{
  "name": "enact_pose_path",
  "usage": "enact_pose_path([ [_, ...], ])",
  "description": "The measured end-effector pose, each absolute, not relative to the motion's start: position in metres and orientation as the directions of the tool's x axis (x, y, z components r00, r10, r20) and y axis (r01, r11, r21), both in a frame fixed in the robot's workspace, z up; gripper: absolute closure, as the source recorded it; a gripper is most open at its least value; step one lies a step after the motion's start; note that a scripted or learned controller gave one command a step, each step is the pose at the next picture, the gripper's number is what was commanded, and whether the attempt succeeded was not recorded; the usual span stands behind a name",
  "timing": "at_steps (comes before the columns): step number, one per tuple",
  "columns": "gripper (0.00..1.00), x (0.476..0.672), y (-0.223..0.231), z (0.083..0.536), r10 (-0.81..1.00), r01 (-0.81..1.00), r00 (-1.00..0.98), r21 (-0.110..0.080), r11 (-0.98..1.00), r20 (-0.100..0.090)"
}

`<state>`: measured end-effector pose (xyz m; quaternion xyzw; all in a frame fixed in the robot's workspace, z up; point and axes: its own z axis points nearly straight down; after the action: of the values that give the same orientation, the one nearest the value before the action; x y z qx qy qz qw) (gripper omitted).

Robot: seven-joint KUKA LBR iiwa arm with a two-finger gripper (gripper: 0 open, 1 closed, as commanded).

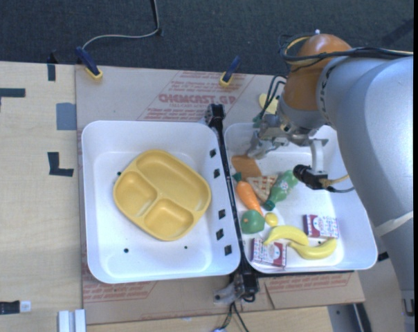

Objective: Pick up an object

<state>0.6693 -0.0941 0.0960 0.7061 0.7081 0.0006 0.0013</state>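
My end effector (264, 141) over far part of right bin (354, 254), grip state I cannot tell, orange carrot (248, 196) and banana (302, 243) nearer

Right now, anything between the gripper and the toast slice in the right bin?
Nothing visible. The gripper hangs just above and behind the toast slice, with bare bin floor between. The carrot and waffle lie on its far side.

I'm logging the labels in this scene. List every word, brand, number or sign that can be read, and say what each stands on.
"CHEMCAST GP", red print, partly blurred: on the brown cardboard sheet behind the left bin.
Fainter red print repeats on that sheet; too blurred to read.
Two small red and white cartons in the right bin: print too small to read.
Black tape marks on the bench: shapes, not letters.
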Motion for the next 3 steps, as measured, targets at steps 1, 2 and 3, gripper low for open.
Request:
enact_pose_path([
  [1, 0.00, 0.669, -0.094, 0.096, 1.000, 1.000, -0.002, 0.002, 0.002, -0.001],
  [2, 0.00, 0.669, -0.096, 0.085, 1.000, 1.000, -0.002, 0.000, 0.002, -0.002],
  [3, 0.00, 0.669, -0.097, 0.085, 1.000, 1.000, -0.002, 0.000, 0.002, -0.001],
])
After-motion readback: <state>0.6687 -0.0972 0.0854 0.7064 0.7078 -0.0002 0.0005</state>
